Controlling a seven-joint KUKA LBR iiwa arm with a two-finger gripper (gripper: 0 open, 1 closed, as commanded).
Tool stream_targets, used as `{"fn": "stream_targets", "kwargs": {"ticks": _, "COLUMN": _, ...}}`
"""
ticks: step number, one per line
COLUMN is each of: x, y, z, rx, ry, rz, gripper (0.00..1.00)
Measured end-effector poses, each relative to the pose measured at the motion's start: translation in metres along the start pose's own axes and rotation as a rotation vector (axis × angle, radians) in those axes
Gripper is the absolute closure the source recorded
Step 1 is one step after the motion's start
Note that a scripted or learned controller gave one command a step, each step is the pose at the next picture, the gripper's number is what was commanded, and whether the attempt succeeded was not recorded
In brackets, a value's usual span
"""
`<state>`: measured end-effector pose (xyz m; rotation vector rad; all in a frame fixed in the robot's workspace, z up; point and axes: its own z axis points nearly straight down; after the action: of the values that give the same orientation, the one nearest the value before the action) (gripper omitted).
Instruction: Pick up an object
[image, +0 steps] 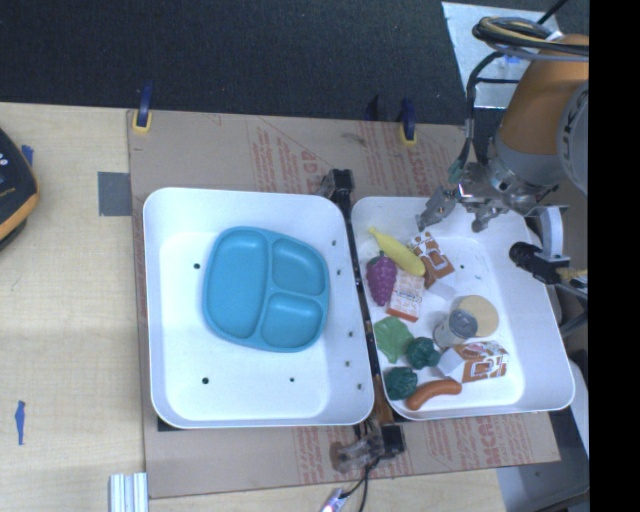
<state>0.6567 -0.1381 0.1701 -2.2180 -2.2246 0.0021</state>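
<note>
My gripper (456, 218) hangs over the far end of the right bin (540, 330), open, with nothing between its fingers. Just below and left of it lie a yellow banana (397, 251) and a brown-and-white packet (434, 256). Further toward the front are purple grapes (381, 278), a red-and-white carton (407, 298), a grey can (462, 325) against a tan round piece (482, 312), an orange carton (484, 362), green leafy pieces (393, 338), dark broccoli (422, 352) and a sausage (434, 393).
The left bin (175, 390) holds a blue divided plate (266, 288). A black clamp (340, 184) sits between the bins at the back. Another dark green piece (401, 381) lies by the sausage. Bare white floor shows along the right bin's right side.
</note>
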Motion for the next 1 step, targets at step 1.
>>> {"fn": "stream_targets", "kwargs": {"ticks": 1, "x": 0.021, "y": -0.0896, "z": 0.0751, "rx": -0.002, "ry": 0.0, "rz": -0.001, "gripper": 0.0}}
